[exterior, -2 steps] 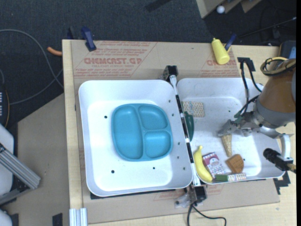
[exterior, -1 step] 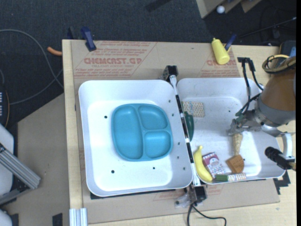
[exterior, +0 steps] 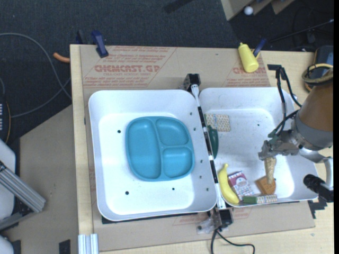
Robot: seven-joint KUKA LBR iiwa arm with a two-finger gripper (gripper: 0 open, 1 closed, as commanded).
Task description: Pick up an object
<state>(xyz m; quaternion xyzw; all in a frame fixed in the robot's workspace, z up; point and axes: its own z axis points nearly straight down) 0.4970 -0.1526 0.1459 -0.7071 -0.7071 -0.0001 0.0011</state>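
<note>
Your hand (exterior: 271, 155) hangs low in the right bin (exterior: 249, 100), near its right wall; whether it is apart or together you cannot tell. One banana (exterior: 228, 186) lies along the bin's left wall. One blue tray (exterior: 159, 147) fills the left bin (exterior: 106, 115).

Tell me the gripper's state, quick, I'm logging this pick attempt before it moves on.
Gripper: low in the right bin, above a tan object; whether it holds anything cannot be told.

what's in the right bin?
The right bin holds a banana, a red packet, a patterned card, a dark green item and a tan piece. The arm covers its right side.
</note>
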